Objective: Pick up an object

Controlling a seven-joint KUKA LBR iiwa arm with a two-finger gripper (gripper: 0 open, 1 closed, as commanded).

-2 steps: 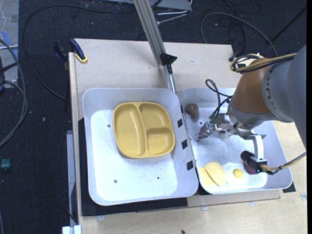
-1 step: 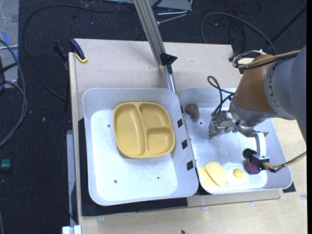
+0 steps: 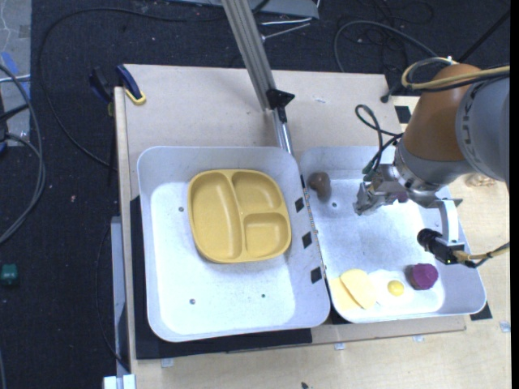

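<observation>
Here, nearest the camera, three small things are seen along the front edge of the right bin (image 3: 466,302): a pale yellow slab (image 3: 354,288), a small yellow ball (image 3: 395,288) just beside it, and a purple lump (image 3: 422,276) a little further right. All three lie on the bin floor, untouched. In the left bin (image 3: 162,314) a yellow tray (image 3: 239,215) with three compartments is laid flat.

Further back, a brown lump (image 3: 320,185) rests near the rear left corner of the right bin, close to the wall shared by the bins. The gripper (image 3: 370,198) is held low over the rear middle of that bin, to the right of the brown lump and apart from it, well away from the three front things. No thing is seen between its fingers, so nothing is judged to be held. Whether the claw is open or closed cannot be told; its tip is small and blurred against the white floor.

The task is judged to be barely begun: nothing is lifted, and the whole grasp and raise are left. Which thing is aimed at cannot be said, though the brown lump lies nearest.

The arm (image 3: 454,120) is cut off at the right edge, and the height of the claw above the floor is hard to judge.
</observation>
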